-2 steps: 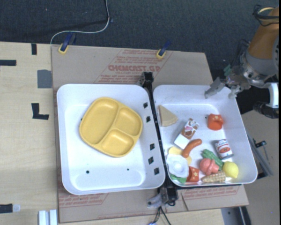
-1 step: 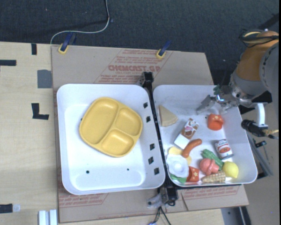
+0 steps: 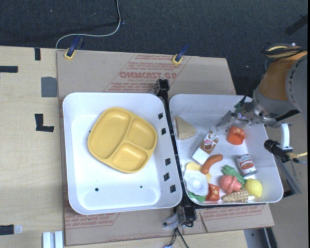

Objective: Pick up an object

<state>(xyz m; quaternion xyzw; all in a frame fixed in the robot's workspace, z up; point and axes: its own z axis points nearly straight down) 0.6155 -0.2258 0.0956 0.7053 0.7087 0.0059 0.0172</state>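
My gripper [image 3: 231, 117] hangs over the upper right part of the right bin [image 3: 196, 103], with the grey and orange arm [image 3: 279, 81] reaching in from the right. It sits just above and left of a red tomato-like toy [image 3: 236, 134], and nothing is visibly held. Toy food lies in this bin: a cheese wedge [image 3: 185, 128], a small brown and white carton [image 3: 210, 142], a white block [image 3: 200, 156], a sausage [image 3: 212, 162], a red can [image 3: 245, 164], a lemon [image 3: 253, 188] and a fried egg [image 3: 195, 181].
The left bin [image 3: 77, 190] holds a yellow divided plate [image 3: 123, 139]. More toys crowd the right bin's front: green leaves [image 3: 232, 172], a pink piece [image 3: 227, 182], a corn cob [image 3: 235, 196], a red piece [image 3: 213, 191]. The bins rest on cardboard [image 3: 144, 71].
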